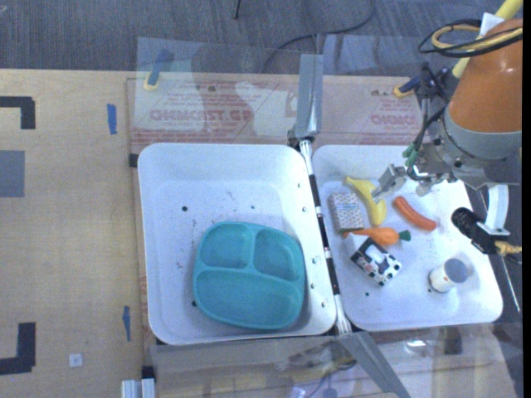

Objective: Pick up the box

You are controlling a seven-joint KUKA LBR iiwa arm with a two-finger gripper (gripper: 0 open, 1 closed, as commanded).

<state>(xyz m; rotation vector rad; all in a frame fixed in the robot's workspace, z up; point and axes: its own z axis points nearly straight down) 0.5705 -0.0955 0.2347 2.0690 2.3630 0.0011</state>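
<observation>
I judge this the approach step: the arm's two-finger gripper [400, 177] hangs spread and empty just right of and above the small patterned grey box [348, 211] in the right white bin [473, 305], so next I must descend onto it.

1. The room is bright and evenly lit from above; the white bins [232, 172] come out nearly washed out, their floors pale blue-white.
2. Shadows are soft and short: the teal tray [249, 276] casts a faint grey fringe along its lower right edge, and the small things in the right bin [465, 305] barely shadow at all.
3. Clear plastic sheeting [224, 65] behind the bins catches a milky glare, veiling the printed cardboard under it.
4. The picture is slightly soft overall, with grainy detail on the dark carpet [99, 15].
5. The orange band of the arm [489, 81] looks blurred, too near to be sharp.
</observation>
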